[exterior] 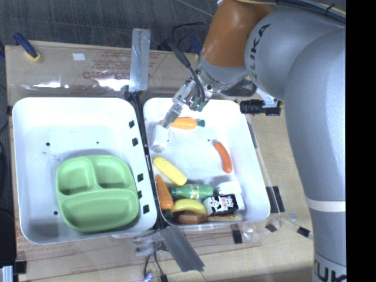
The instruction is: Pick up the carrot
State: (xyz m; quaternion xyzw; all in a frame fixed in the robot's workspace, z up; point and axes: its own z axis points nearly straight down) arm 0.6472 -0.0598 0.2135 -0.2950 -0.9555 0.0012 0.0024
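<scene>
Arm [305,98] cut off at right and bottom edges, brown item [188,218] half hidden under banana [189,206]

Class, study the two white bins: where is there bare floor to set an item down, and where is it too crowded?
Bare patches: the left bin behind and beside the green tray; the right bin centre, between corn, sausage and carrot. Crowded: the right bin's near edge, where green bottle, banana and milk carton bunch.

Even, bright overhead light. Glare whitens the floors of both white bins [35,122] and the tape along the bench's far edge. Shadows are soft, focus slightly soft throughout.
</scene>
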